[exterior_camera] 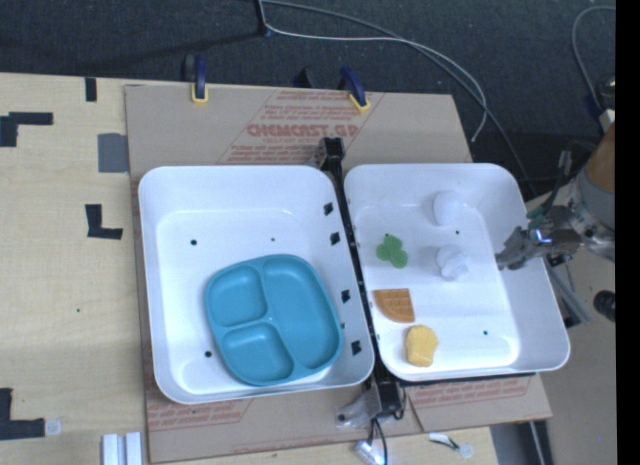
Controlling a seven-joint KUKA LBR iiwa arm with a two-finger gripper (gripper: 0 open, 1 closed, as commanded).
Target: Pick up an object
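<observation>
The tool (520,250) hovers at the right bin's (500,353) right rim, too blurred to judge its grip. Inside that bin lie a green toy (390,250), a waffle (394,304), a yellow piece (421,345) and two white lumps (450,236) (hard to make out). A blue divided plate (271,319) fills the left bin (170,213).

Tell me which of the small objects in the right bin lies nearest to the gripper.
The lower white object, beside the gripper at the bin's right wall. The green, waffle and yellow pieces lie farther left.
</observation>
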